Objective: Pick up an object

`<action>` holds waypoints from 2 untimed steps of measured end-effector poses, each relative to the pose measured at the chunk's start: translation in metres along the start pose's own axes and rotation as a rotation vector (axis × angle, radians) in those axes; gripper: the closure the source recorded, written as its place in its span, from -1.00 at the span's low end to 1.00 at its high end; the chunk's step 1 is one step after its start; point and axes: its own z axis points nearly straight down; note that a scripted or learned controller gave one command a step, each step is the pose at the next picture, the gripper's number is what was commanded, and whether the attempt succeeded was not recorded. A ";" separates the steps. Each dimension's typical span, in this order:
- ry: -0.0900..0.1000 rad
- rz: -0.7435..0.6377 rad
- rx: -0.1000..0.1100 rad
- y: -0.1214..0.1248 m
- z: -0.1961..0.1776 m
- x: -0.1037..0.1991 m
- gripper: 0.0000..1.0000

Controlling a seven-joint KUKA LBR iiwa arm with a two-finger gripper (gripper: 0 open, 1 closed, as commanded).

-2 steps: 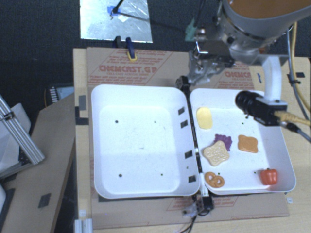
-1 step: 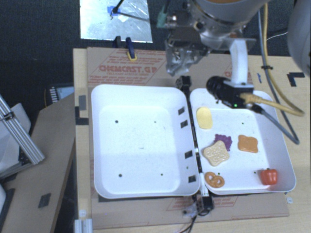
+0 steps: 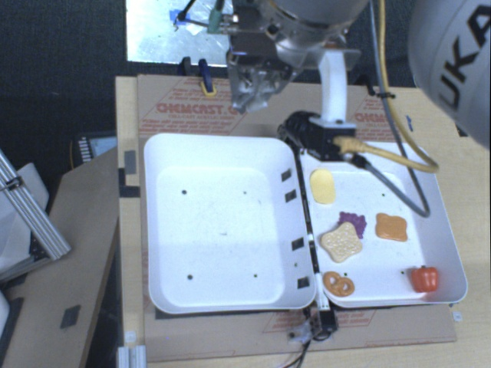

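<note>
The right bin point(image 3: 449, 263) holds several toy foods. A pale yellow piece point(image 3: 323, 186) lies at its back left. A purple cluster point(image 3: 354, 221) touches a tan slice of toast point(image 3: 341, 243), with an orange piece point(image 3: 391, 228) to their right. A pretzel point(image 3: 338, 284) sits at the front left and a red fruit point(image 3: 424, 279) at the front right. My gripper point(image 3: 247, 98) hangs high over the bench just behind the left bin's back rim, well away from all of them, and I see nothing in it.
The left bin point(image 3: 219, 225) has a bare white floor. A black bracket point(image 3: 314, 135) with a yellow hose point(image 3: 391, 158) and a grey cable reaches over the right bin's back edge. Black clips line the divide between the bins.
</note>
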 end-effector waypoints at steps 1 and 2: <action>-0.003 0.011 0.006 -0.042 0.038 -0.067 1.00; 0.001 0.001 -0.005 0.008 -0.002 -0.017 1.00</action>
